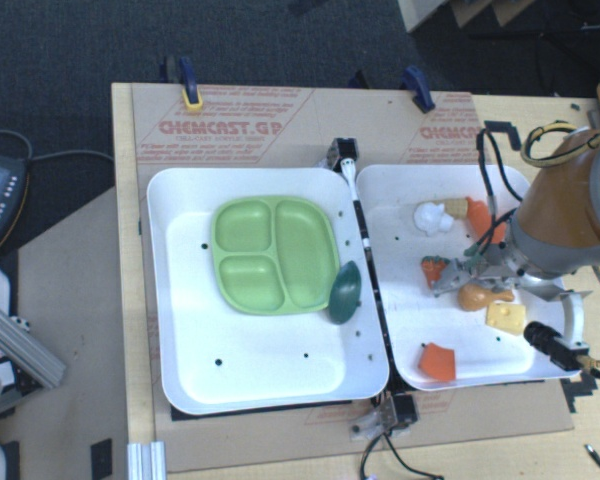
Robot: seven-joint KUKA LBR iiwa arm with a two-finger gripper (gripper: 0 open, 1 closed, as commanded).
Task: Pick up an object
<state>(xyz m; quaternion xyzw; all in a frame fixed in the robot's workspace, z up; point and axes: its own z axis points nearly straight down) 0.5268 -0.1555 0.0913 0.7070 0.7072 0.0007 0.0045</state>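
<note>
The right bin (400,203) holds several small toy items. There is a white lump (434,218), an orange piece (477,214), a small red and green piece (435,267), an orange-brown rounded item (472,296), a yellow wedge (507,316) and an orange-red block (438,362). My gripper (480,271) is low in this bin, just above the orange-brown item and right of the red and green piece. The arm's wrist hides its tips.
The left bin (250,368) holds a light green divided plate (275,255). A dark green oval object (344,294) leans at the plate's right edge. The arm's orange band (565,203) hangs over the right bin's far side. Clamps and cables sit at the bin corners.
</note>
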